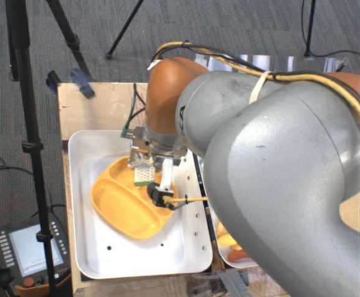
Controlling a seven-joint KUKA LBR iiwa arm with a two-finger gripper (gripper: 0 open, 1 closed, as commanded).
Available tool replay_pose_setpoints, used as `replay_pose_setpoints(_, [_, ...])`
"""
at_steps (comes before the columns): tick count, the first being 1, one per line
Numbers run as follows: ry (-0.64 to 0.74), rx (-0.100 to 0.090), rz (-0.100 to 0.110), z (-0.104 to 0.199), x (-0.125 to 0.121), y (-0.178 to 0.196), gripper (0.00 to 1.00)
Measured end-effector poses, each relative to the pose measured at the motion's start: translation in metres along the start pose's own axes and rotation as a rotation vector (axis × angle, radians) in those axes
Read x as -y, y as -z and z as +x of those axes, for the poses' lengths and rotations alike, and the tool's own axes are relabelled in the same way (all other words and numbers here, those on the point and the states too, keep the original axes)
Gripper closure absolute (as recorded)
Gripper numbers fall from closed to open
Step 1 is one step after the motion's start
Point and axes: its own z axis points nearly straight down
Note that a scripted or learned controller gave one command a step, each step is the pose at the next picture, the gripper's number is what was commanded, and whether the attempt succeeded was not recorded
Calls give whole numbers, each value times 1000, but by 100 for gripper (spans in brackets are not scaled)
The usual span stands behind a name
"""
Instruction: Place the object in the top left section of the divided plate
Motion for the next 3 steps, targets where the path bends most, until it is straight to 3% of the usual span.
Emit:
replay_pose_setpoints(1, [1, 0, 0, 0, 0, 0, 0])
replay_pose_setpoints(2, [-521, 10, 12, -89, 11, 108, 0])
replay_pose_setpoints(3, [-565, 11, 13, -114, 11, 93, 0])
